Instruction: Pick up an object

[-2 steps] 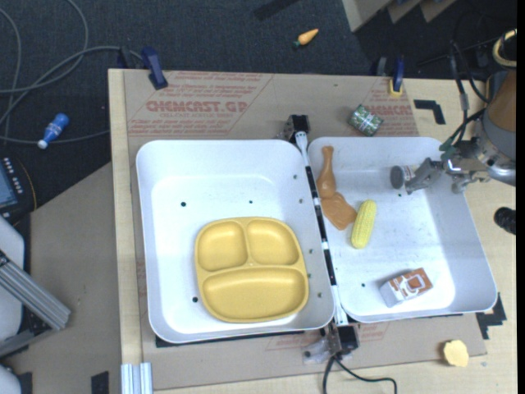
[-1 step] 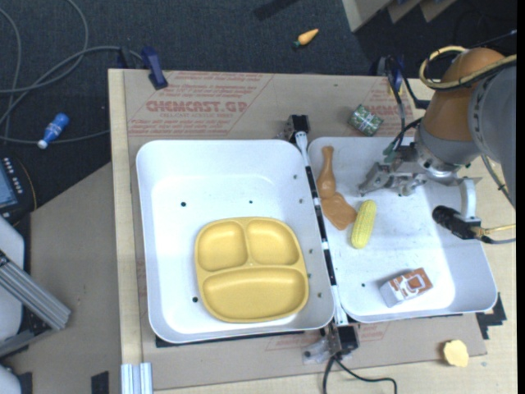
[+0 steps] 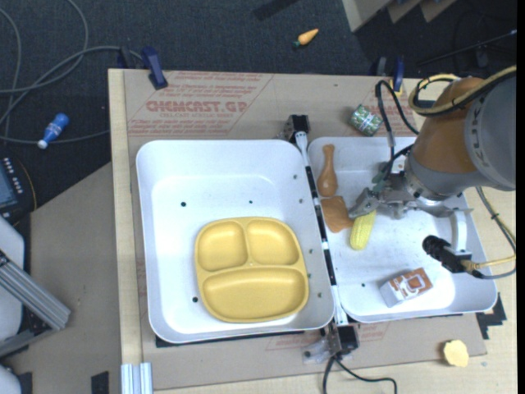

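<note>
Left bin point(image 3: 156, 220) bears a yellow divided plate point(image 3: 250, 268); right bin point(image 3: 459, 298) holds a wooden spatula point(image 3: 330, 189) at its left wall, a corn cob point(image 3: 362, 229) and a small box point(image 3: 406, 286) nearer. Gripper point(image 3: 373, 205) hangs just above the corn cob's far end; whether its jaws are spread cannot be told. Open floor lies between cob and box.

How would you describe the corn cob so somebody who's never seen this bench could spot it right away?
Look at the right white bin, the one the grey and orange arm reaches over. Near its left wall, just below the pincer, lies a short yellow corn cob. The wooden spatula beside it is brown, and the small box lower down is orange and white.
</note>
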`<state>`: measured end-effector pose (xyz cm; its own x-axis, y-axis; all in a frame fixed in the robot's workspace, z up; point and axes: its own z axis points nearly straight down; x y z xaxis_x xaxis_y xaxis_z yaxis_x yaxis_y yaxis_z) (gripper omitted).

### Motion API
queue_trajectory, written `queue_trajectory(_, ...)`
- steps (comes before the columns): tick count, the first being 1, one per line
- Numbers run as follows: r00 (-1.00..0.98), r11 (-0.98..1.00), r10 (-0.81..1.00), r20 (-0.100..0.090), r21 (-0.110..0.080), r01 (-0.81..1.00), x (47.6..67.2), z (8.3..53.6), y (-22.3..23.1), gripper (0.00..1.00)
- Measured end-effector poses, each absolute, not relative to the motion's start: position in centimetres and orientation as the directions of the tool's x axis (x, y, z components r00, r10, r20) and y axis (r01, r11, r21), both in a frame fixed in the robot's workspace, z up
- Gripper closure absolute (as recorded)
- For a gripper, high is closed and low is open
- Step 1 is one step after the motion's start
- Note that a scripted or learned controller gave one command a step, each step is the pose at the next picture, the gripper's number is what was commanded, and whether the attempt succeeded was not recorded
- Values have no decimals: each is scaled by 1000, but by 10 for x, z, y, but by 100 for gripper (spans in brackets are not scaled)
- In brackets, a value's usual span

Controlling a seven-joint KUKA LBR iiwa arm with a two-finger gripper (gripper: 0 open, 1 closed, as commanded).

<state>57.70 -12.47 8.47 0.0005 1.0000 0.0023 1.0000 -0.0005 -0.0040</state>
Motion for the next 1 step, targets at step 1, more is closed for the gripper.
queue_trajectory(1, 1, -1, 1000, 0, 2, 1000, 580, 95, -126, 100)
